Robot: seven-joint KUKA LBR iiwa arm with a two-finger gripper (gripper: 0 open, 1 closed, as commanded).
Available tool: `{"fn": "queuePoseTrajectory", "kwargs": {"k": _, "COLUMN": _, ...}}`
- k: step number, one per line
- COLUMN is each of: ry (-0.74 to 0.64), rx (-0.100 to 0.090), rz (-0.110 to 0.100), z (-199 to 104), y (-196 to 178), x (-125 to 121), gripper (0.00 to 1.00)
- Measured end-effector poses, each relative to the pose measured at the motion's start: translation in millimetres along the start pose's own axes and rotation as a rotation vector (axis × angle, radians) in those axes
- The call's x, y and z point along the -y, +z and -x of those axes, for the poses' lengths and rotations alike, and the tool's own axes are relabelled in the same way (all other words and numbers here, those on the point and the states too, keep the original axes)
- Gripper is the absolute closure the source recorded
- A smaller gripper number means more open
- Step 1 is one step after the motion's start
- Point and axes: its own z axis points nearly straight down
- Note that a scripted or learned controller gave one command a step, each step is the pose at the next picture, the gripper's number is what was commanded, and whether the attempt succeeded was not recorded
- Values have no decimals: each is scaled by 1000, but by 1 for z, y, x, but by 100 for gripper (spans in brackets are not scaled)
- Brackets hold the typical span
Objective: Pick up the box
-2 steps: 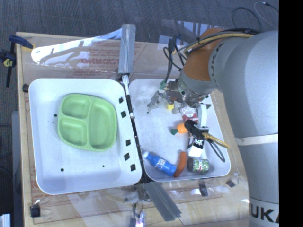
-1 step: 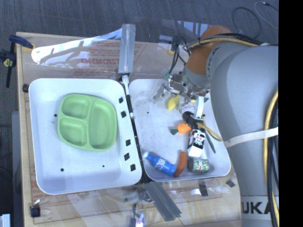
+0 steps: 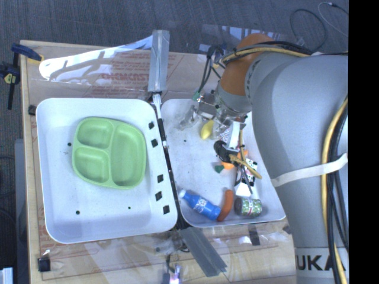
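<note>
My gripper (image 3: 205, 120) hangs over the far end of the right bin (image 3: 189, 164), below the orange band of the wrist. Its two pale fingers (image 3: 188, 118) stand apart, so it is open. A small yellow item (image 3: 206, 130) lies on the bin floor just beneath the gap between them. A small white box-like piece (image 3: 244, 188) lies partly under a tangle of black, orange and yellow bits (image 3: 232, 154) along the bin's right side. Nothing is held between the fingers.
A blue bottle (image 3: 198, 204), an orange-red stick (image 3: 227, 204) and a green can (image 3: 249, 206) lie at the right bin's near edge. The left bin (image 3: 53, 206) holds a green divided plate (image 3: 110, 152). The grey arm body overhangs the right side.
</note>
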Motion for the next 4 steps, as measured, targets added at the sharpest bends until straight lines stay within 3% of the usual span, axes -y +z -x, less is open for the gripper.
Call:
{"fn": "queuePoseTrajectory", "kwargs": {"k": 1, "ry": -7, "rx": 0, "rz": -11, "z": -2, "y": -5, "x": 2, "gripper": 100}}
{"fn": "queuePoseTrajectory", "kwargs": {"k": 2, "ry": 106, "rx": -1, "rz": -2, "z": -8, "y": -1, "x": 3, "gripper": 100}}
{"fn": "queuePoseTrajectory", "kwargs": {"k": 3, "ry": 105, "rx": -2, "rz": 3, "z": 4, "y": -1, "x": -2, "gripper": 100}}
{"fn": "queuePoseTrajectory", "kwargs": {"k": 4, "ry": 230, "rx": 0, "rz": 2, "z": 0, "y": -25, "x": 0, "gripper": 100}}
